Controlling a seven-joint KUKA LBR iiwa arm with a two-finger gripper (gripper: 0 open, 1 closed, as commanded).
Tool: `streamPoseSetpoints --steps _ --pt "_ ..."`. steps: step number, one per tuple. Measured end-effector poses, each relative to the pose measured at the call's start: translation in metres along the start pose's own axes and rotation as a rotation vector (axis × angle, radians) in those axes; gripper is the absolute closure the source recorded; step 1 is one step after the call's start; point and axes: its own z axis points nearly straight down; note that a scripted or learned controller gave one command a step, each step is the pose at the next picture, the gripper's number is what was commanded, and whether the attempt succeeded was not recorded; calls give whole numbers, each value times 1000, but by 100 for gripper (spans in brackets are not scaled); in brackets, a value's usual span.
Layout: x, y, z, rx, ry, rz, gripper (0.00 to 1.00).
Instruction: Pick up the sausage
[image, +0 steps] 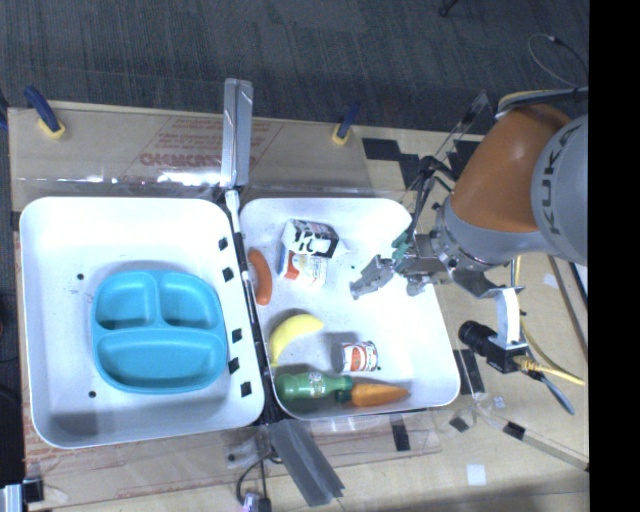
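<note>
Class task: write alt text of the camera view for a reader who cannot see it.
A robot arm's pincer hovers over the right bin, right of the sausage lying by its left wall. The same bin holds a carton, banana, can, green bottle and carrot; the left bin holds a blue tray.

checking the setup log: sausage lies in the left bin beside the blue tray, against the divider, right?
Not quite. The camera view shows the sausage in the right bin, against the divider; the blue tray sits in the left bin.
</note>
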Motion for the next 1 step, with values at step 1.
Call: streamPoseSetpoints --steps 1 --pt "9 9 -26 -2 -2 306 0"
